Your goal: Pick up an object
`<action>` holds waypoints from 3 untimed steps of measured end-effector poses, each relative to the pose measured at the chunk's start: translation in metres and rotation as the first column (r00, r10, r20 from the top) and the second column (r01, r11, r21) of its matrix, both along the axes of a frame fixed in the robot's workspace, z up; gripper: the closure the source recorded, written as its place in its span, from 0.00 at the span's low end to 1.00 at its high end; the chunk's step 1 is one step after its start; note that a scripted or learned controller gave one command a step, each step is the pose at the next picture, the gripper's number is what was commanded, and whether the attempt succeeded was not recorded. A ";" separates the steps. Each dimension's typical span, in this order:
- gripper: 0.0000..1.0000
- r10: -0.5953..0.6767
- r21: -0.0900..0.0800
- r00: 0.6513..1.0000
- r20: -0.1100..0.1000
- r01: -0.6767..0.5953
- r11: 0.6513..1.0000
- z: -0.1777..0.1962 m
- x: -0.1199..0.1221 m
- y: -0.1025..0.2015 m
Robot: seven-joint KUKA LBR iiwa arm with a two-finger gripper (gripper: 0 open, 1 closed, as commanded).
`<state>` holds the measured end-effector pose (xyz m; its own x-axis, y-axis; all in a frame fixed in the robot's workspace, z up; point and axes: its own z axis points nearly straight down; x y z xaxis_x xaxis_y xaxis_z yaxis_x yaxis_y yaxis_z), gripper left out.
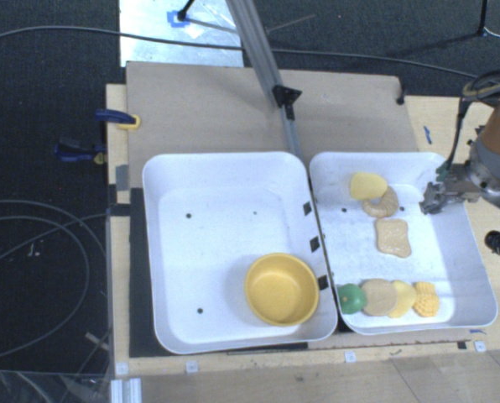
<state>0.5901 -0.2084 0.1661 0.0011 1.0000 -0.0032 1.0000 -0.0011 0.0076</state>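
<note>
Tan bench [233, 107], white bins [225, 183], dark carpet [40, 57]

Yellow bowl [281, 288] upright in left bin's near right corner; right bin holds yellow piece [366, 185], tan ring [382, 205], bread slice [393, 238]; near edge: green ball [350, 296], tan disc [379, 296], waffle [425, 299].

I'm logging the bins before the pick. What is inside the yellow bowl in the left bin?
The yellow bowl in the left bin shows a bare yellow inside with nothing in it. What may lie beneath it is covered.
</note>
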 end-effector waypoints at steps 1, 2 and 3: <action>1.00 0.007 0.000 1.000 0.002 -0.007 1.000 0.064 0.007 0.002; 1.00 0.007 0.002 1.000 -0.003 -0.007 1.000 0.078 0.008 0.002; 1.00 0.012 0.004 1.000 -0.003 -0.012 1.000 0.087 0.019 0.056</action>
<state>0.6087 -0.1528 0.2536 -0.0112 0.9999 0.0010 0.9999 0.0112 0.0045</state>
